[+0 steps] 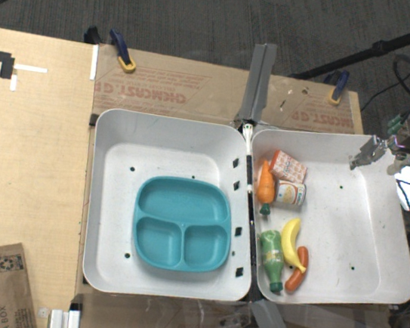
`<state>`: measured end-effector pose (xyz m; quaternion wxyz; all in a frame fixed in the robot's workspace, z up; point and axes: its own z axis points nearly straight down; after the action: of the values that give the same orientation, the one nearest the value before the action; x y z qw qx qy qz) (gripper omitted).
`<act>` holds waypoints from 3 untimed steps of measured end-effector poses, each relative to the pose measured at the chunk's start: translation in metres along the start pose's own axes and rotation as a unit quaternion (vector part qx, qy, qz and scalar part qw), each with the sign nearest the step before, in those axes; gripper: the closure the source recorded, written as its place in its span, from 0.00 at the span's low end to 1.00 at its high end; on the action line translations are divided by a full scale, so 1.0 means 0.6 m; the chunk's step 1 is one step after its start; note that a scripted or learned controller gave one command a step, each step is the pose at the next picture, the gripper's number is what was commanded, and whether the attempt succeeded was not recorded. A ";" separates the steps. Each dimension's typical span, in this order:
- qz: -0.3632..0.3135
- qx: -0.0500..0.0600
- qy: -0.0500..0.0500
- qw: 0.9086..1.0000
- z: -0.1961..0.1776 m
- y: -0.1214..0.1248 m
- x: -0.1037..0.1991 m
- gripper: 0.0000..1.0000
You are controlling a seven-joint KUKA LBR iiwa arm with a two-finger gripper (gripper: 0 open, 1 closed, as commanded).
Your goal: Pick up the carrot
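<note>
Carrot (265,182) lies in right bin (376,246), against its left wall, touching the can (290,194). End effector (367,152) hovers over bin's far edge; finger state: cannot tell.

The carrot (265,182) is seen as a short, stubby orange piece with a paler, rounded top end. It is laid lengthwise in the right bin (356,274), close against that bin's left wall. A small can (290,194) is touched by it on its right side, just below a pink carton (288,166).
</note>
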<state>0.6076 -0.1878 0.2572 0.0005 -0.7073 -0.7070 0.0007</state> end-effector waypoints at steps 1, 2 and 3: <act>-0.111 0.000 0.000 0.994 0.130 -0.104 0.109 0.00; -0.214 -0.010 -0.004 0.977 0.261 -0.111 0.110 0.00; -0.212 -0.012 -0.005 0.977 0.244 -0.108 0.107 1.00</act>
<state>0.5425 -0.1234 0.1108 -0.0115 -0.5411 -0.8409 -0.0043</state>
